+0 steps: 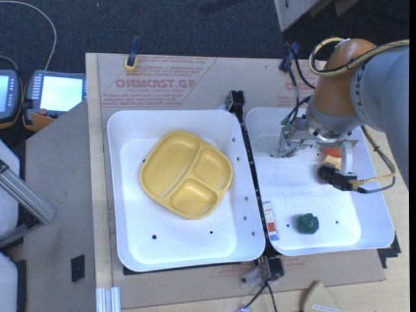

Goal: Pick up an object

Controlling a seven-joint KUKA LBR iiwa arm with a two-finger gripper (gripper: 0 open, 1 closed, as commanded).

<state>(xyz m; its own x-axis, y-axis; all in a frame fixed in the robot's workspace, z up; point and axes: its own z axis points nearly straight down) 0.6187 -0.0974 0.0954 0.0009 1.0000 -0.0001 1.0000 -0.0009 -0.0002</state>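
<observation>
Gripper (pixel 290 143) hangs over the right bin's (pixel 286 194) far-left part; I can't tell its opening. Green object (pixel 308 223) lies nearer and slightly right, well apart.

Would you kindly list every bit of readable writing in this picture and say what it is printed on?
"CHEMCAST G.P": red print on the brown board under the bins.
Smaller red lines around it: too blurred to read.
Small label at the right bin's left rim: too small to read.
Lit screens at left: unreadable.
</observation>
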